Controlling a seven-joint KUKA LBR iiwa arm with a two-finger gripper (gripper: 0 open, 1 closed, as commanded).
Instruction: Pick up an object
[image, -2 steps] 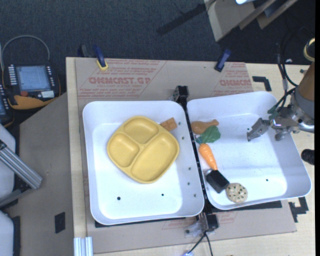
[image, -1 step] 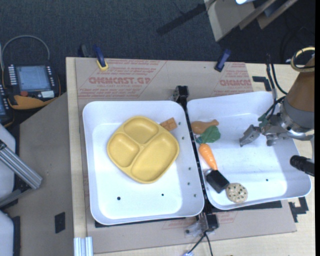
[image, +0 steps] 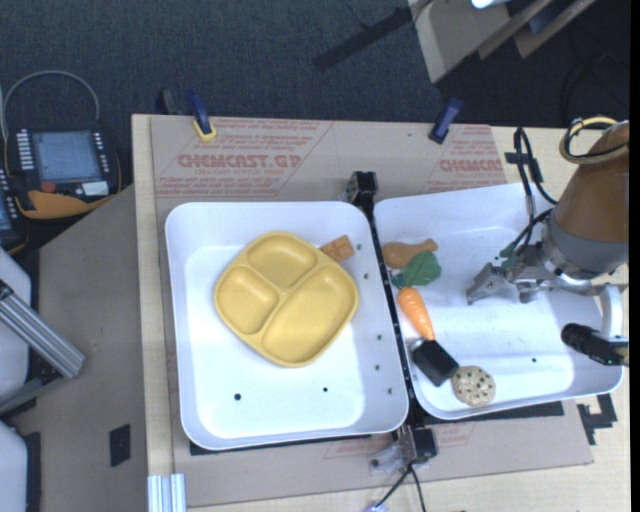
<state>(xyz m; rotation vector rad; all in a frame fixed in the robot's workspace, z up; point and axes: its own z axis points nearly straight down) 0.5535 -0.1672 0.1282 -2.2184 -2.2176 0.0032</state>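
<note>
Two white bins side by side on the bench, so going left to right: the left bin (image: 200, 400) has a yellow divided plate (image: 287, 297) sitting roughly in the middle, with a small brown block (image: 338, 248) touching its upper right rim. Guessing those got dumped there just as clutter, nothing's lined up

Right bin (image: 540, 375) has all its small stuff bunched along the left wall: a tan drumstick-looking piece (image: 408, 251) touching a green leafy thing (image: 420, 269), then an orange carrot (image: 416, 312) just below, then a black block (image: 434, 362) and a cookie (image: 473, 384) down near the front edge. Any of these could be the pick target imo, the task doesn't say which

The gripper (image: 492, 283) comes in from the right on the orange-banded arm, low over the bare middle of that bin. Fingers look spread a bit and there's nothing between them. It's near the carrot and greens but well short of touching, so I'd call the grab not started yet
</note>
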